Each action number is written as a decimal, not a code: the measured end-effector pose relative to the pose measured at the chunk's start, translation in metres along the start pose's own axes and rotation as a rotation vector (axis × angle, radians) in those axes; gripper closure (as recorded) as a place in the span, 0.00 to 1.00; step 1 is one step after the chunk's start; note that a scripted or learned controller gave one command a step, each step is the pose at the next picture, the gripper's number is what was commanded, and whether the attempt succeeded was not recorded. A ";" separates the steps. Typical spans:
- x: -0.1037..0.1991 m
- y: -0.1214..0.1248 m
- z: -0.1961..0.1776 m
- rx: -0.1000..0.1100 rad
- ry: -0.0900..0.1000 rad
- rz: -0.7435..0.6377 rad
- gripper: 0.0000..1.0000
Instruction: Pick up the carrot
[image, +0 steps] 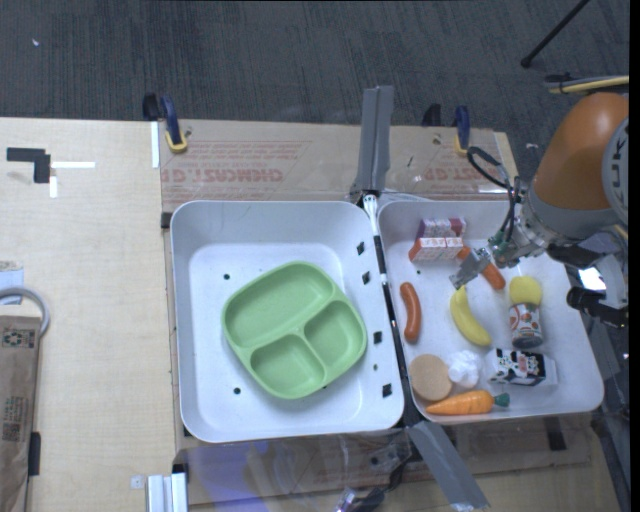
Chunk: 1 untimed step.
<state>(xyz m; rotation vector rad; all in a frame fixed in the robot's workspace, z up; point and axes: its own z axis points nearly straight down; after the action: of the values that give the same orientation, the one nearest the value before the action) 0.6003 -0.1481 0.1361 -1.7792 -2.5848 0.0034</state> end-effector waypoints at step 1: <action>0.005 -0.012 -0.002 0.002 0.002 0.025 0.00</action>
<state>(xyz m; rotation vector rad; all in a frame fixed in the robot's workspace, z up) 0.5878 -0.1476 0.1382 -1.8100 -2.5604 0.0044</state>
